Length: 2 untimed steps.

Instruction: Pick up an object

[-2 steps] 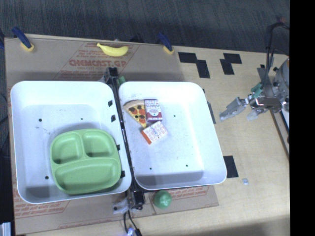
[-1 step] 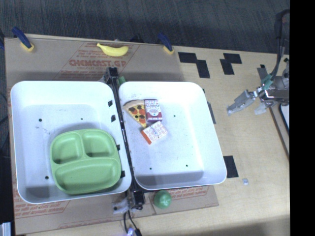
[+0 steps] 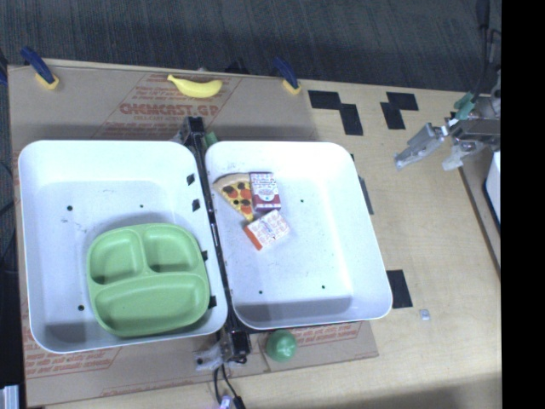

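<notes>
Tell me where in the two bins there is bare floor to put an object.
Right bin: free right of the pizza slice and the two packets. Left bin: free behind the green tray, which crowds its front.

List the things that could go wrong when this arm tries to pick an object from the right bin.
1. The pizza slice, dark red box and small packet lie clustered, so the fingers may catch two or knock one aside.
2. They sit near the divider between the bins, which may block the gripper.
3. The items look flat, so a grasp may slip.
</notes>
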Tool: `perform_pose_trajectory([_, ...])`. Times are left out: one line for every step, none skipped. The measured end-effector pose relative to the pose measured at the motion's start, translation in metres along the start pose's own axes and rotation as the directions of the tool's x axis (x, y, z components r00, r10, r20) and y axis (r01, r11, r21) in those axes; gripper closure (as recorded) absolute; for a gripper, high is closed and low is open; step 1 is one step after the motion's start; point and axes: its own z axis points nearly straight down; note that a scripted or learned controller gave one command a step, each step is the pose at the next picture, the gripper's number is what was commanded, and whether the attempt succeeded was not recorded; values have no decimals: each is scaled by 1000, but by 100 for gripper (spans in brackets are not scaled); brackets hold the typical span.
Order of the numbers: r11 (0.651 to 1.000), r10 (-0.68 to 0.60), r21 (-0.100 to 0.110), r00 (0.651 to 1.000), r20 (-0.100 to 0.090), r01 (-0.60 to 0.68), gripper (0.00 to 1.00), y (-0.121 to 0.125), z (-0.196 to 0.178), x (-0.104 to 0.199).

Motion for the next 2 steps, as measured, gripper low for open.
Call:
perform_pose_trajectory([1000, -6, -2, 1000, 2, 6, 100, 1, -11, 0])
perform_pose_trajectory([1000, -1, 4, 1000, -1, 1, 100, -37, 202, 63])
